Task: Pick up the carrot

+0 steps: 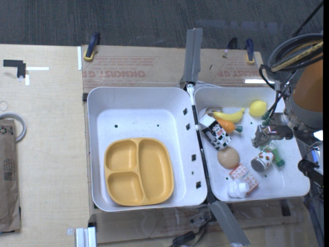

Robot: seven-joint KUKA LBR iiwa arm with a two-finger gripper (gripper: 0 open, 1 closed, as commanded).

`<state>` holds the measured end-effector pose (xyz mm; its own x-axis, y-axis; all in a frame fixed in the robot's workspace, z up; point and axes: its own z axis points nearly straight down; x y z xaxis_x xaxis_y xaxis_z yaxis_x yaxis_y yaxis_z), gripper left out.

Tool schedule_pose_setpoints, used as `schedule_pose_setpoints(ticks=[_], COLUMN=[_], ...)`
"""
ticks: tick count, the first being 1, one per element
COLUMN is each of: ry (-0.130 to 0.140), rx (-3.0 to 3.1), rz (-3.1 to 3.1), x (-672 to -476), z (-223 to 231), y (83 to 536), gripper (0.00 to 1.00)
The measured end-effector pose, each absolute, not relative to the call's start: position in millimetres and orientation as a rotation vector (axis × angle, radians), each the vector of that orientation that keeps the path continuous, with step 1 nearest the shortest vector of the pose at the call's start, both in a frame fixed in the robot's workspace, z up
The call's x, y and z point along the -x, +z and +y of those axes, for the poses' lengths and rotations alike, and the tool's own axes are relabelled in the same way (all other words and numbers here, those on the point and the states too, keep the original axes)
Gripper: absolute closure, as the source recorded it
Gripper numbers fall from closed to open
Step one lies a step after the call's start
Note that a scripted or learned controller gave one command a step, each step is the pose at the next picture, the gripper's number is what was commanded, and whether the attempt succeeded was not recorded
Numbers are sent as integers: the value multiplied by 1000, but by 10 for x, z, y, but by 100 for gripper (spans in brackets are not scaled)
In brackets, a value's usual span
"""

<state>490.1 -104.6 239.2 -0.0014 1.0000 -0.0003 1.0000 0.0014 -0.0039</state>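
Hovering low in the right shallow white bin (300, 187), the metal two-finger hand (263, 136) has a state I cannot tell. A small orange carrot (226, 126) lies left of it, touching the yellow banana (230, 115).

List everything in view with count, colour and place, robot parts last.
plate: 1, yellow, three compartments, left bin
left bin: 1, white
right bin: 1, white
banana: 1, yellow, right bin, far side
lemon: 1, yellow, right of banana
carrot: 1, orange, just under banana
carton: 1, black and white, beside carrot
potato: 1, tan, right bin middle
can: 1, white, under gripper
packet: 1, red and white, near edge
clamps: 2, blue, far edge
gripper: 1, grey, over right bin
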Motion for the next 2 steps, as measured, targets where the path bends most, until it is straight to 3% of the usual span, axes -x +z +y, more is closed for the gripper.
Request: schedule_pose_setpoints(ticks=[1, 2], ry=[4, 3], rx=[2167, 2190], rz=[-2274, -2253], x=[-5816, -6025], z=[-1158, -806], y=[1887, 1908], gripper=[0, 0])
